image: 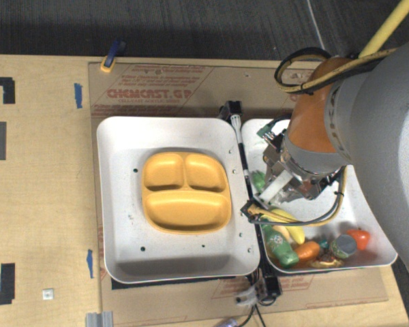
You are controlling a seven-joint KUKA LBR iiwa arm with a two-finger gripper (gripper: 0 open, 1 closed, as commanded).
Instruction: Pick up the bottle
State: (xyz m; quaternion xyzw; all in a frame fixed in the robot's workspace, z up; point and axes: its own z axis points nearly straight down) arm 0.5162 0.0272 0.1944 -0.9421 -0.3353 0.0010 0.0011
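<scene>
The arm's jaws hung over the right bin at its nine o'clock side; whether they were open or closed could not be told. The green bottle lay at six o'clock from them, beside a banana.

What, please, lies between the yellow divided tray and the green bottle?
In the camera view, the left bin's bare white floor and raised right rim separate the yellow tray from the green bottle.
</scene>
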